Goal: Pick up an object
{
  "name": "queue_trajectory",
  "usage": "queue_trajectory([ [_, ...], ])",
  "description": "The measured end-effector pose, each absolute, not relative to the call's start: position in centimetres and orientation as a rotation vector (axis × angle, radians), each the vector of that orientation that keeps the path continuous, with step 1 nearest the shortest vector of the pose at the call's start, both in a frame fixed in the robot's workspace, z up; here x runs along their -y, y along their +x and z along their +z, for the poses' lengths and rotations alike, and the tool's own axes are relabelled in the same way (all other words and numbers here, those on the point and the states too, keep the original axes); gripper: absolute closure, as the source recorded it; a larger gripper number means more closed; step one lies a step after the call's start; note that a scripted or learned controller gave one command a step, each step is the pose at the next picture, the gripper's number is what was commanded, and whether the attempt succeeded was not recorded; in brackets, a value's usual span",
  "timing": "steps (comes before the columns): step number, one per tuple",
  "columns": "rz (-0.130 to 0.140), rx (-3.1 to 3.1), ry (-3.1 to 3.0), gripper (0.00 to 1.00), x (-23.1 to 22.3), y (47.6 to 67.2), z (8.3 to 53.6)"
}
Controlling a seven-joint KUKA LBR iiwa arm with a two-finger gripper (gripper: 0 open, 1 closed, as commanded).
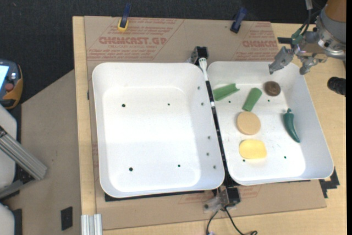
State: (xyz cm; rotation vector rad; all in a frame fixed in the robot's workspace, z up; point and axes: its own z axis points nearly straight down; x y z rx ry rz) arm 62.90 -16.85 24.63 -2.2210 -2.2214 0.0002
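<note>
Gripper (292, 62) hovers over the right bin's (313, 135) top right corner, fingers spread, nothing between them. Just below it, in that bin: brown ball (271, 88), two green sticks, tan disc (248, 123), yellow disc (253, 149), green pepper (291, 125).

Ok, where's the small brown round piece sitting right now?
The small brown round piece lies in the right bin, near its far right corner, just right of the green cylinder and below the gripper hovering above the far rim.

Red "CHEMCAST GP" print on the brown board (137, 36), repeated, partly hidden, at right
</note>
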Motion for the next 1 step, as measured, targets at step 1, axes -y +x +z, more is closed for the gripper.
queue_trajectory([
  [1, 0.009, 2.213, -2.212, 0.00, 13.72, 59.61, 14.13],
])
